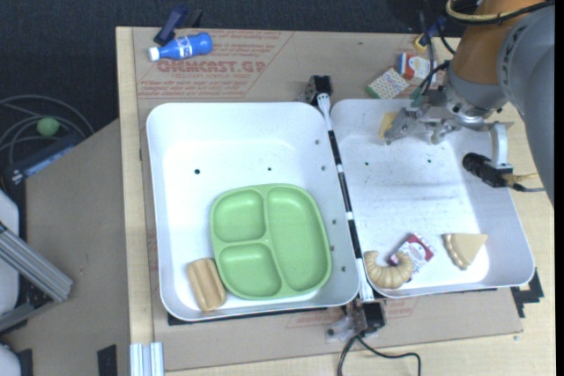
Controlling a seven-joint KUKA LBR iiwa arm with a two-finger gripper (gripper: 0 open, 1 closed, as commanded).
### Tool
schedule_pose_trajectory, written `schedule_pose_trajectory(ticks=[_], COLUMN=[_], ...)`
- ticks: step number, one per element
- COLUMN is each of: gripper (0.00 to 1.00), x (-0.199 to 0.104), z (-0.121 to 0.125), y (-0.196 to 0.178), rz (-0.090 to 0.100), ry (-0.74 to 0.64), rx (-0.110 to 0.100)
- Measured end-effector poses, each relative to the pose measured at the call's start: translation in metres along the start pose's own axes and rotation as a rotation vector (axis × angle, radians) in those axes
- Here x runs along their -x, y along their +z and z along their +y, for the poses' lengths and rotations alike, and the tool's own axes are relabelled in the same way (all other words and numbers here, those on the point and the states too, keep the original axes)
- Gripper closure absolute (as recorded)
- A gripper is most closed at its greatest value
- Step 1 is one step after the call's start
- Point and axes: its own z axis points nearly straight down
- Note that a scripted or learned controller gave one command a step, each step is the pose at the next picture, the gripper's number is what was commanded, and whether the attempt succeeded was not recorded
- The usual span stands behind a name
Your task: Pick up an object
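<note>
At right bin [493,224] far edge: hand [414,124] low beside small yellow piece [387,126]; grip state unclear

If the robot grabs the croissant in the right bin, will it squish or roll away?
The croissant looks like moulded toy food, so it is probably stiff and light, not squishy. Its curved, flat-lying shape suggests it won't roll. It touches a small red-and-white packet and sits near the bin wall, so a grab may nudge both.
</note>
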Motion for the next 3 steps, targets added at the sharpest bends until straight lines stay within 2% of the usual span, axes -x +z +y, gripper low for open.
schedule_pose_trajectory(ticks=[1,2,3], gripper=[0.00,0.00,0.00], x=[0.033,-0.042,-0.042], z=[-0.112,-0.045,-0.001], y=[0.000,-0.083,0.000], rz=[-0.001,0.001,0.001], ry=[0.003,-0.002,0.000], rx=[-0.002,0.004,-0.003])
